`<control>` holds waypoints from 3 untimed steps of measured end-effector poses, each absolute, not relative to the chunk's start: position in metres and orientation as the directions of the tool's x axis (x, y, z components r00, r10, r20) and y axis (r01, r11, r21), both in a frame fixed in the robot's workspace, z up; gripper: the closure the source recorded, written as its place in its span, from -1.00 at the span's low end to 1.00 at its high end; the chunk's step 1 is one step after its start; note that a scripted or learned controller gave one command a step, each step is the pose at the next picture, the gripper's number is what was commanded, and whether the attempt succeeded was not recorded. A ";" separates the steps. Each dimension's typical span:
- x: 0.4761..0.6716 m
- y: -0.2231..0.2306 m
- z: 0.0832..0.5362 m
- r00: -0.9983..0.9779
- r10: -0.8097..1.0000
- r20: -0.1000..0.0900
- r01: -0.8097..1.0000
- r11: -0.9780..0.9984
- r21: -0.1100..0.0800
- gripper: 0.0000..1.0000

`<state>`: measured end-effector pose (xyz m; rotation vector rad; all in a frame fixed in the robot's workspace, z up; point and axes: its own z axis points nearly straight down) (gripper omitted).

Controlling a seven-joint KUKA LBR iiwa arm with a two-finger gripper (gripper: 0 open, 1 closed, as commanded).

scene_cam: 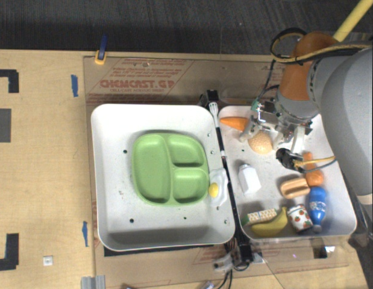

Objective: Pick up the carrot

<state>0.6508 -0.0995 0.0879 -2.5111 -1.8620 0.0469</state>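
Note:
The carrot is orange and lies near the top left corner of the right bin, its tip pointing left. My gripper hangs just to the right of it, over a tan round bun. Its fingers stand apart, open, and nothing shows between them. The left fingertip is close to the carrot's thick end. I cannot tell whether it touches.
The right bin also holds a white block, a hot dog, an orange piece, a blue bottle, a banana and a small cup. The left bin carries a green divided plate and a small yellow piece.

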 end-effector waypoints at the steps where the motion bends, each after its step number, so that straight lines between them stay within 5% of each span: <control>1: 0.571 -0.171 0.088 0.396 0.918 0.000 0.918 -0.396 -0.003 -1.00; 2: 0.511 -0.175 0.089 0.246 0.969 0.009 0.969 -0.246 0.007 -1.00; 3: 0.493 -0.170 0.089 0.263 0.965 0.003 0.965 -0.263 0.011 -1.00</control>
